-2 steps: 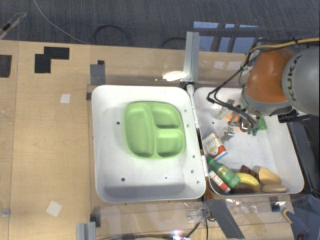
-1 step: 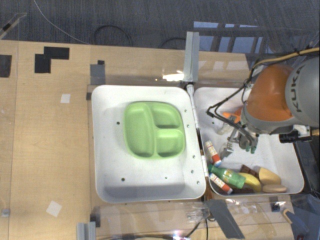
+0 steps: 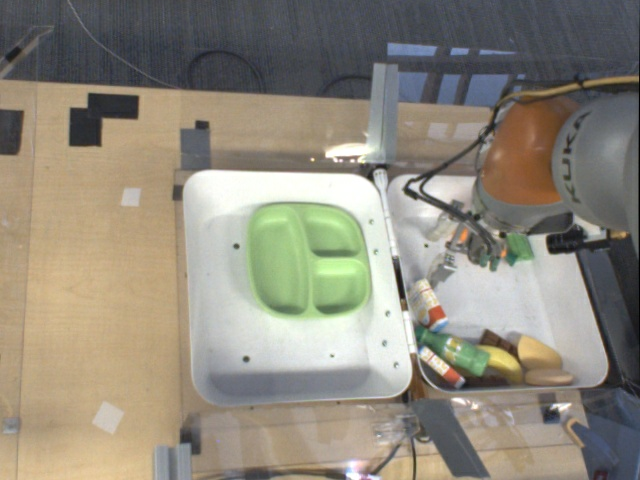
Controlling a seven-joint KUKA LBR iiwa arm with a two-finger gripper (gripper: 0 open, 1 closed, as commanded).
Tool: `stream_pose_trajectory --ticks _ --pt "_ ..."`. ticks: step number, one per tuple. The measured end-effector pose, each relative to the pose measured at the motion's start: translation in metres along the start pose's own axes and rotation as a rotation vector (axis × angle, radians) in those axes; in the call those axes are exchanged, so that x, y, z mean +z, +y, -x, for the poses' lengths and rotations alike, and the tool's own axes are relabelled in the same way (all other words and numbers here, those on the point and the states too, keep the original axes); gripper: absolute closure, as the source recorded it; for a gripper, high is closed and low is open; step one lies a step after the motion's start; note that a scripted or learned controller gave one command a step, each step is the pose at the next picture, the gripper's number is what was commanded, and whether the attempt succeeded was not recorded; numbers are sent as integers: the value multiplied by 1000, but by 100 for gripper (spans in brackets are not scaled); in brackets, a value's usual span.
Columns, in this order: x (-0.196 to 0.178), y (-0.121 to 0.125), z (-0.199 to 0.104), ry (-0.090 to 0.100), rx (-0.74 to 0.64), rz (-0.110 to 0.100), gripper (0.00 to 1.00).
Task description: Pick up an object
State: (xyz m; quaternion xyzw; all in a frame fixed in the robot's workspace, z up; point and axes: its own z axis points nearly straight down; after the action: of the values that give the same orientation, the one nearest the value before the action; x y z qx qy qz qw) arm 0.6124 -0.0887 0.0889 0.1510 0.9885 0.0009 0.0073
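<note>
Honestly, much of what I am watching is hard to read. From my overhead camera, the grey arm (image 3: pixel 590 158) enters from the right, its orange band hanging over the right bin (image 3: pixel 570 298). The gripper (image 3: pixel 472 248) sits below that band as a small tangle of metal and cable, and I cannot tell whether its fingers are released or clenched, nor whether anything is between them. A small green piece (image 3: pixel 518 249) shows just beside the wrist; I cannot say what it is.

The objects to pick lie crowded along the near edge of the right bin: a small white bottle with a red cap (image 3: pixel 428 303), a green bottle (image 3: pixel 455 350) lying on its side, a yellow banana (image 3: pixel 503 361), a tan rounded item (image 3: pixel 540 350), and something dark brown (image 3: pixel 497 339) partly buried among them. Their labels are too small for me to read. Part of the word KUKA is visible on the arm's housing, cut off at the edge.

The left bin (image 3: pixel 220 298) holds a pale green divided tray (image 3: pixel 305 258). Both bins rest on a light wooden bench (image 3: pixel 90 298) with black square markers (image 3: pixel 100 116) near its far left. Beyond the bench is dark grey carpet (image 3: pixel 250 18) with a thin cable running across it.
</note>
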Motion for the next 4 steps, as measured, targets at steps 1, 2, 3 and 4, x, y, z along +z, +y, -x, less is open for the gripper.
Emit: stream_pose_trajectory --ticks 1,2,3,4 --pt "-2 -8 -39 -2 136 -1 0" --pt "-3 -18 -62 -5 238 1 0" --pt "1 -4 9 1 278 -1 0" --pt "0 -12 6 2 102 -1 0"
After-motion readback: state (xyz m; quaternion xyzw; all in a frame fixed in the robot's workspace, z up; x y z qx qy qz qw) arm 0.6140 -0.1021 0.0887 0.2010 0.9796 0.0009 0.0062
